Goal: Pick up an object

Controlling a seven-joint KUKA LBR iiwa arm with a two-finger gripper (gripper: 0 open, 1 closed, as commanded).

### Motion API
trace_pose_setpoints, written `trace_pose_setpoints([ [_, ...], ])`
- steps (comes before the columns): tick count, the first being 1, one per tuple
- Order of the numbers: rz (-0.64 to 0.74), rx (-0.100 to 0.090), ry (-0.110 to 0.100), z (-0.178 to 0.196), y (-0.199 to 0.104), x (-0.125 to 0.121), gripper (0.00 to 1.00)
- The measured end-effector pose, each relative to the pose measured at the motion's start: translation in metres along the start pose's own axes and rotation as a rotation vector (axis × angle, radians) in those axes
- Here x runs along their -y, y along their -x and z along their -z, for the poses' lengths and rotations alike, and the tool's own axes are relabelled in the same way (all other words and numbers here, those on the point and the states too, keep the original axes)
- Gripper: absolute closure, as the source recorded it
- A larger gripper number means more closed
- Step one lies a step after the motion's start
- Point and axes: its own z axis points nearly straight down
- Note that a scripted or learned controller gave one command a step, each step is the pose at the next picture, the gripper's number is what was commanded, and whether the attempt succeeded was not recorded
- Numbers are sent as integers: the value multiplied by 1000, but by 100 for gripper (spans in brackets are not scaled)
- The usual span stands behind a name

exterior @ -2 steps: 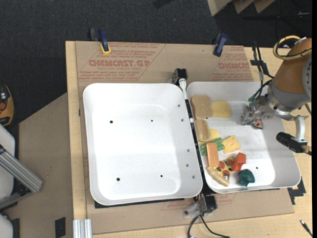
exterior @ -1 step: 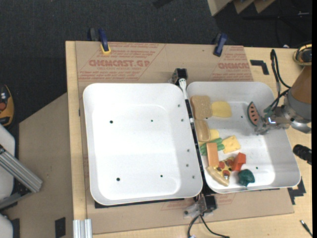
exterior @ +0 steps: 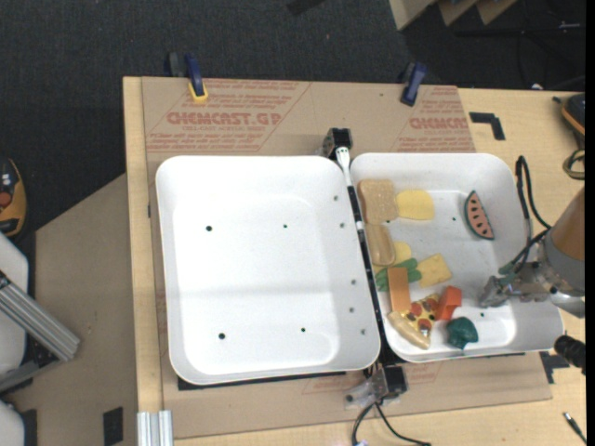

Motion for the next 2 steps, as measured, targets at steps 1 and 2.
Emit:
trace_pose_setpoints([
  [1,3,4,9,1,0,-5,100],
  [2,3,4,10,1,0,-5,100],
])
